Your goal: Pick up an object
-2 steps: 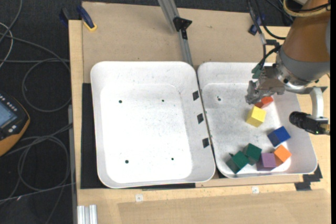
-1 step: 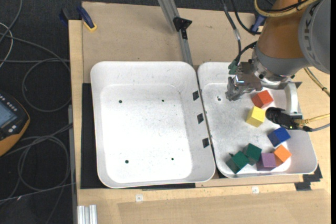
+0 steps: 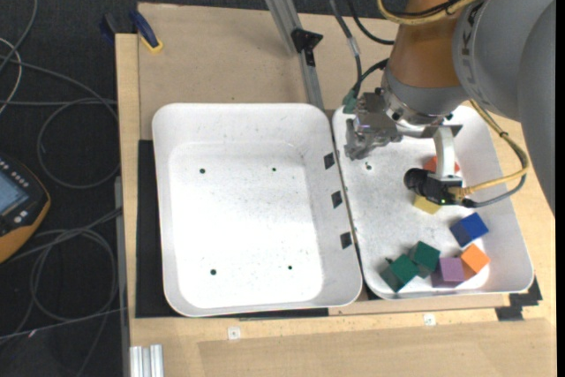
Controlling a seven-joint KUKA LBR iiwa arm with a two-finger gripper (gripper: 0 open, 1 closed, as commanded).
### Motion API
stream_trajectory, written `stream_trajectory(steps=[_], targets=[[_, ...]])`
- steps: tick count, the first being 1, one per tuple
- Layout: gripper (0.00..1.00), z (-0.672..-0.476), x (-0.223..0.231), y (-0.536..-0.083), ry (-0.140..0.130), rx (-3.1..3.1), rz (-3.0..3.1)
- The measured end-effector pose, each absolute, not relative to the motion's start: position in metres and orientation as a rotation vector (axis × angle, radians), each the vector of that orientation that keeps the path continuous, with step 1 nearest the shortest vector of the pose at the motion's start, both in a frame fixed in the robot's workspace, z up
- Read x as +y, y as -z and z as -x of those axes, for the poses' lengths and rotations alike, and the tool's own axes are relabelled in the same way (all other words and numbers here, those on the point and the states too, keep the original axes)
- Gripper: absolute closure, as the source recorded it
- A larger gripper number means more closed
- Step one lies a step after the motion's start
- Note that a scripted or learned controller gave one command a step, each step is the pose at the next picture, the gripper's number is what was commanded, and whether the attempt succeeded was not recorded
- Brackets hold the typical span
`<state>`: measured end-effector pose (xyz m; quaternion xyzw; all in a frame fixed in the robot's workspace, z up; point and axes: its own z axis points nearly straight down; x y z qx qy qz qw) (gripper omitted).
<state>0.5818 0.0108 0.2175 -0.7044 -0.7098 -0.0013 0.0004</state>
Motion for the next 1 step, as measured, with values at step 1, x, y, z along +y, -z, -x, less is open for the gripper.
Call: stream_trajectory(steps=[1], targets=[[1.0, -0.5935, 0.0551, -0.2267, 0.005, -2.228, 2.214]])
